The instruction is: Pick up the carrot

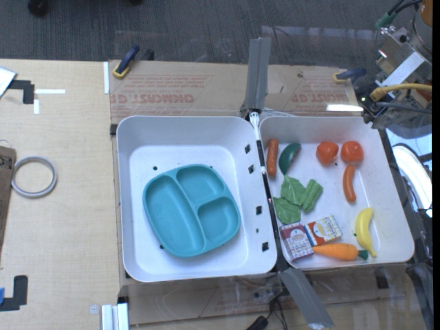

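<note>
The carrot (337, 251) is orange with a green stem end and lies flat near the front edge of the right bin (401, 205), just below a small red and white carton (311, 236) and left of a yellow banana (364, 229). Part of the arm (405, 67) shows at the upper right, beyond the right bin's far corner and well away from the carrot. Its fingers are out of sight.
The right bin also holds two tomatoes (339, 152), two sausages (350, 183), a dark green vegetable (289, 157) and lettuce leaves (300, 196). The left bin (130, 184) holds a teal divided plate (192, 210). A tape roll (32, 176) lies on the bench at left.
</note>
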`<state>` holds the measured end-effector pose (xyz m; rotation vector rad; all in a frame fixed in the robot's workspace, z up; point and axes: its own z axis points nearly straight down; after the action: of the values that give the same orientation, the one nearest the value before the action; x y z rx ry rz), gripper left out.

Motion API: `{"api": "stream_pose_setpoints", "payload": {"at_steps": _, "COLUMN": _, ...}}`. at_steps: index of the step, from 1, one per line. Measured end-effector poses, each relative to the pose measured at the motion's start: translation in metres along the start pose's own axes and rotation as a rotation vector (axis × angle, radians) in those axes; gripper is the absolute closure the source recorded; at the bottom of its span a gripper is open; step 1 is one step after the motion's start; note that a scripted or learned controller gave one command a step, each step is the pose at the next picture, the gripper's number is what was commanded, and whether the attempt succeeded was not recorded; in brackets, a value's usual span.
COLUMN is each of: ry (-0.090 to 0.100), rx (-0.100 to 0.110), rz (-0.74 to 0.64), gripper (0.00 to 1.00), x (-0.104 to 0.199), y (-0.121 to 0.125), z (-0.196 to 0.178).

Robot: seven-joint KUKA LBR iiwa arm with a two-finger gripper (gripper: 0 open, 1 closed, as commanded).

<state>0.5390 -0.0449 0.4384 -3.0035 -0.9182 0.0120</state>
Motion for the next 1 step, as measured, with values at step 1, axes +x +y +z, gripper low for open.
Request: {"api": "stream_pose_setpoints", "payload": {"at_steps": 1, "ry": 0.003, "rx": -0.001, "rz": 0.393, "gripper": 1.00, "x": -0.0159, "y": -0.0462, "z": -0.0012}}
